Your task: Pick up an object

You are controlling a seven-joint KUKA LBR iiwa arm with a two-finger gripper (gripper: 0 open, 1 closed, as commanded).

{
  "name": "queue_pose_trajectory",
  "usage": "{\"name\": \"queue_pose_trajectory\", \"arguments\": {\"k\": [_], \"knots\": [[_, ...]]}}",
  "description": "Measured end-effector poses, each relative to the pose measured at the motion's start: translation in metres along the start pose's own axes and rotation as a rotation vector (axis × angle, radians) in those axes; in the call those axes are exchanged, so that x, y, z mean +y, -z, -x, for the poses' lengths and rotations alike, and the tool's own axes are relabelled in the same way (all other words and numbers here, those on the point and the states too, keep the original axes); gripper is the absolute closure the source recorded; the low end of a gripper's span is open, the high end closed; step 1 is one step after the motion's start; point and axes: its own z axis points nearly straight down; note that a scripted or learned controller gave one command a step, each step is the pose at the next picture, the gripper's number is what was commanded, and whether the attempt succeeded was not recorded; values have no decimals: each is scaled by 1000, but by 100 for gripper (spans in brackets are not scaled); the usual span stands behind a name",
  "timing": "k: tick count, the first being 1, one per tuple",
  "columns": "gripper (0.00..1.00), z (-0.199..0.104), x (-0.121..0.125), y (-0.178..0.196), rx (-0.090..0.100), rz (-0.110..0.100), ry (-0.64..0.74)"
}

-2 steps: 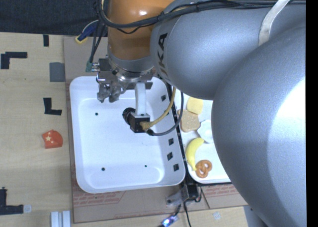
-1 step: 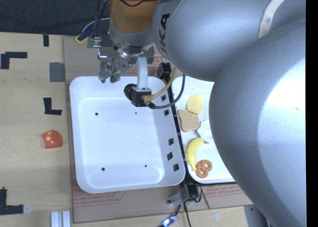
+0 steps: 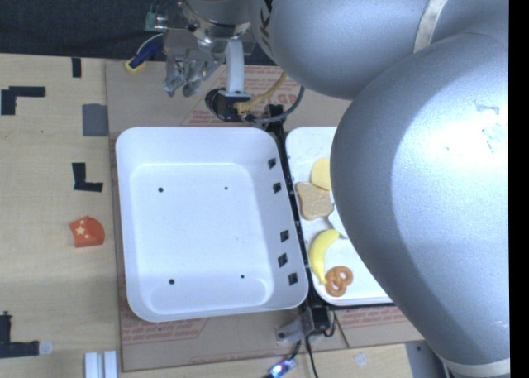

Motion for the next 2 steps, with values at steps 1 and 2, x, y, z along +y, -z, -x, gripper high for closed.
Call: {"name": "queue_pose_trajectory", "arguments": {"k": [1,2], "knots": [[100,0,-2,47,1,-1,1],[100,-1,-2,54,-3,-5,2]]}}
